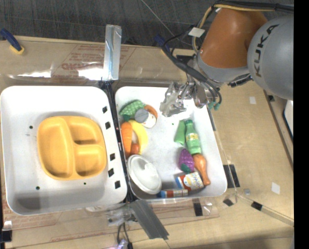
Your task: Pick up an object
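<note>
My gripper (171, 107) hangs over the far part of the right bin (162, 144), its metal fingers spread apart with nothing between them. Just below it to the right lies a green bottle (189, 137). To its left sit a green leafy toy (131, 108) and a small round orange and white piece (146, 117). A banana (140, 136) and a carrot (126, 137) lie along the bin's left wall. A purple grape bunch (186, 160), an orange piece (201, 169), a small can (192, 181) and a white lidded pot (143, 175) fill the near end.
The left bin (19, 113) holds a yellow divided tray (71, 146). A silver tape strip (112, 51) stands behind the divider between the bins. The arm's grey body and orange band (232, 35) loom over the right bin's far right corner.
</note>
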